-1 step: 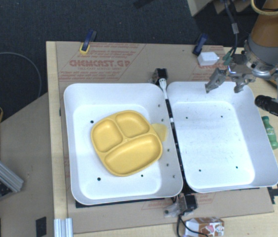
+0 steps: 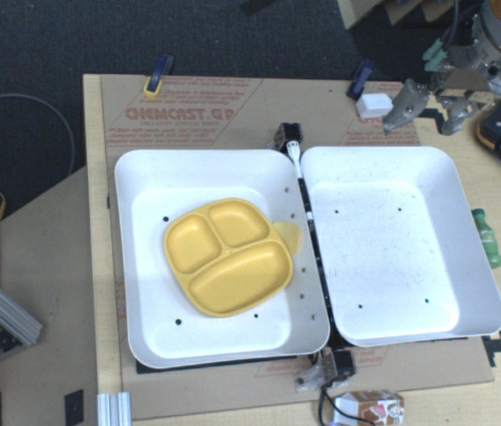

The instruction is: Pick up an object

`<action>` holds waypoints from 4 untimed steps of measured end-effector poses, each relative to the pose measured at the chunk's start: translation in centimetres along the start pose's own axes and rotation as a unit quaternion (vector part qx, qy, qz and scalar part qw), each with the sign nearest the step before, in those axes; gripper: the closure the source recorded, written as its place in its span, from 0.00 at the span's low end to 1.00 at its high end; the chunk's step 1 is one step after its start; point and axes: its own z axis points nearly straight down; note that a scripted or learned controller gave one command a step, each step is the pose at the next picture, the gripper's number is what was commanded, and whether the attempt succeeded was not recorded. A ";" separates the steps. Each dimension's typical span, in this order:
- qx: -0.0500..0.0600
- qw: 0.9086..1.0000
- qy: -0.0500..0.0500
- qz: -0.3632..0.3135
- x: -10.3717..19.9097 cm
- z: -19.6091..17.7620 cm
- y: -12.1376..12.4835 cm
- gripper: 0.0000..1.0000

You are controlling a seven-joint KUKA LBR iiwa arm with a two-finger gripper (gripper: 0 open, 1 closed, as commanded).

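Observation:
A yellow divided plate (image 2: 226, 256) with three compartments lies in the left white bin (image 2: 144, 193). A small yellowish piece (image 2: 289, 236) peeks out from under its right edge. My gripper (image 2: 427, 114) hangs open above the far rim of the right bin (image 2: 446, 176), near the top right of the view. Its two grey fingers (image 2: 403, 107) are spread apart with nothing between them. It is far from the plate, up and to the right.
Both bins sit on a brown cardboard sheet (image 2: 224, 114). Blue clamps (image 2: 156, 74) hold the sheet at the back. A small white block (image 2: 374, 106) lies behind the right bin. A green object (image 2: 486, 238) sits at the right bin's outer edge.

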 end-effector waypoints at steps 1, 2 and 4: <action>0.002 1.000 0.001 -0.001 6.8 -10.1 -4.3 0.00; 0.006 1.000 0.002 -0.002 14.5 -14.0 -10.2 0.00; 0.017 1.000 -0.002 0.005 14.2 -1.6 -10.3 1.00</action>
